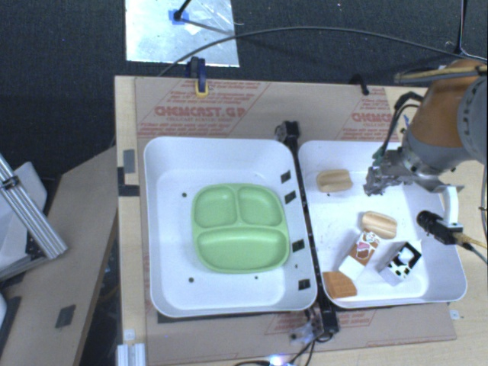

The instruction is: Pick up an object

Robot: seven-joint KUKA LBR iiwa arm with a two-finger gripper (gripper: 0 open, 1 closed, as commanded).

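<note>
Two white bins on a bench, with the arm over the right one.

The left bin point(164, 227) at frame centre holds a green divided plate point(240, 228). The right bin point(442, 280) holds a tan bread-like piece point(334, 180) near its upper left, a bun-shaped piece point(379, 223) at its middle, a small red-and-white carton point(365, 248) just below that, a black-and-white box point(402, 262) to the lower right, and a brown wedge point(340, 284) at the bottom left. The gripper point(379, 180) hangs over the bin's upper part, right of the tan piece, with the orange-banded arm point(446, 120) entering from the upper right.
</note>
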